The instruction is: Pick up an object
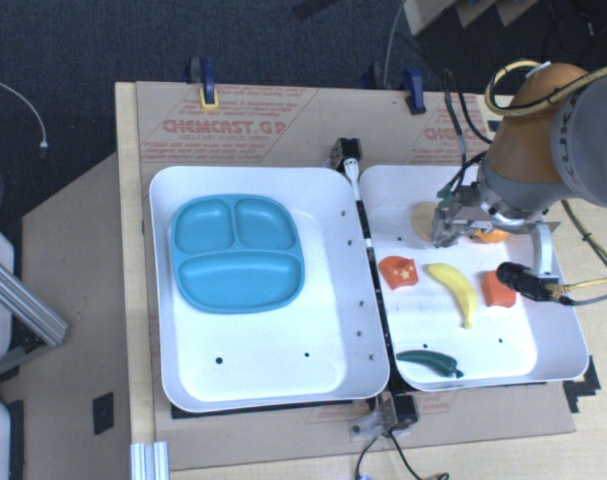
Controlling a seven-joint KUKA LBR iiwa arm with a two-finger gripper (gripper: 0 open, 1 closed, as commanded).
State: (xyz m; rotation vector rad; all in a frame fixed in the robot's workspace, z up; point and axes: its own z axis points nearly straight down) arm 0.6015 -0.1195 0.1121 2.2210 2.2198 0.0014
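My gripper (pixel 449 230) hangs low over the back of the right bin (pixel 553 363). It sits between a tan round piece (pixel 421 220) on its left and a small orange piece (pixel 492 235) on its right, close to both. Nothing can be seen between its fingers. Nearer the front lie a red chunk (pixel 398 271), a yellow banana (pixel 455 289), a red-orange block (pixel 497 292) and a dark green vegetable (pixel 430 362).
The left bin (pixel 183 358) carries a blue divided plate (pixel 238 251). A black divider rail (pixel 368 258) runs between the bins. The arm (pixel 533 138) comes in over the right bin's back right corner.
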